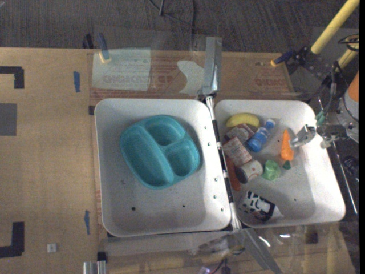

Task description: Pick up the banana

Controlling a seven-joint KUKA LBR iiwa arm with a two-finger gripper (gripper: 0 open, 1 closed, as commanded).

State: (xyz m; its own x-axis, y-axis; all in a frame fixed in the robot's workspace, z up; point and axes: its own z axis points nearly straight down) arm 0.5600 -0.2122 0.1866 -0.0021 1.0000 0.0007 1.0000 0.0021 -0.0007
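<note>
Near right bin's far edge, banana [243, 119], claw [303, 136] well apart

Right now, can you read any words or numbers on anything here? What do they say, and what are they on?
No text here can be read for sure.
Clear sheet behind the left bin: reddish lettering, mirrored and blurred, unreadable.
Cardboard behind the right bin: faint reddish print, too blurred.
Can near the banana: label too small.
Black and white packet: pattern, no readable words.
Blue bottle: label too small.
</note>
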